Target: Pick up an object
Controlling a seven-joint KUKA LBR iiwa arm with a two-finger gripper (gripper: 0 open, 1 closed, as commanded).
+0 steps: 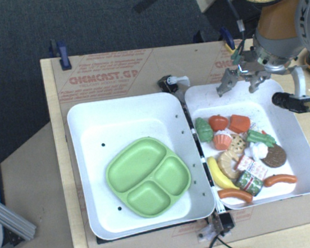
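Hovering splayed and empty above the far edge of the right bin (288,103), the claw (243,82) should descend toward the toy food pile (241,154) heaped against the near edge, targeting an isolated piece, e.g. the orange block (239,122).

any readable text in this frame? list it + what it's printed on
"CHEMCAST GP" in red, on the brown protective sheet covering the bench board, behind the left white bin.
Smaller red print repeated above, below and at the sheet's right end: too blurred to read.
Small red-and-white toy food packet in the right white bin: print too small to read.
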